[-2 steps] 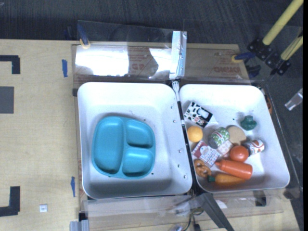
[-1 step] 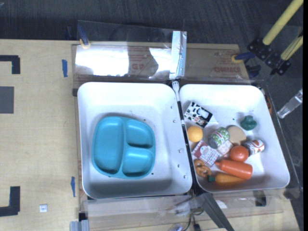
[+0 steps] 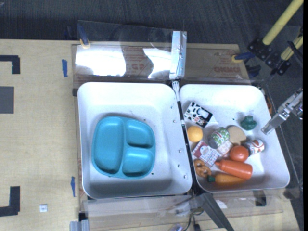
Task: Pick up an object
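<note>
Pale wooden surface with two white bins side by side, arm reaching in at the right edge.

Left bin [image 3: 96,93] carries a blue divided tray [image 3: 123,147], likely as a drop-off spot. Right bin [image 3: 226,93] has its toys heaped toward the surface's near edge: two carrots [image 3: 236,168], a tomato [image 3: 238,153], an orange ball [image 3: 195,133], a black-and-white card [image 3: 198,113], a small green piece [image 3: 248,122]. Any could be picked; none is held. The gripper [image 3: 273,124] hovers over that bin's right rim, beside the green piece; whether the jaws are spread or pressed together cannot be told.
</note>
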You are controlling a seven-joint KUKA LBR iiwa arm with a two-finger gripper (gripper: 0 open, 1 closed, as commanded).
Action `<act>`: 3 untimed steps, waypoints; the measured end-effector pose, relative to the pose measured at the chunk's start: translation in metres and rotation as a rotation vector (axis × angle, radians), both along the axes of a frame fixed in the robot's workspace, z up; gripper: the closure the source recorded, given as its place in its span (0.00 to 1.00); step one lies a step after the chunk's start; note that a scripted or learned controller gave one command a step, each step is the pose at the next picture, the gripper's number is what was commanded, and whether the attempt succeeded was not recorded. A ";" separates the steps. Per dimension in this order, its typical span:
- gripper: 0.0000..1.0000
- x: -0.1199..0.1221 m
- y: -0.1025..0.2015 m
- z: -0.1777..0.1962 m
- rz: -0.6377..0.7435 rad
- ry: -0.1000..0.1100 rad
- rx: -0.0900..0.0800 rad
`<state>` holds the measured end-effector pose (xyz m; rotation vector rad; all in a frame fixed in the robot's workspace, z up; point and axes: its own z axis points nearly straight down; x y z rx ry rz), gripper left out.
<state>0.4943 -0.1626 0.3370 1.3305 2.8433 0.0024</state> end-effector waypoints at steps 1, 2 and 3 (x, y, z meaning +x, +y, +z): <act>0.00 0.004 0.059 -0.158 0.030 0.011 0.002; 0.00 -0.013 0.085 -0.102 0.141 -0.005 -0.002; 0.00 0.051 0.075 -0.152 0.331 -0.001 -0.002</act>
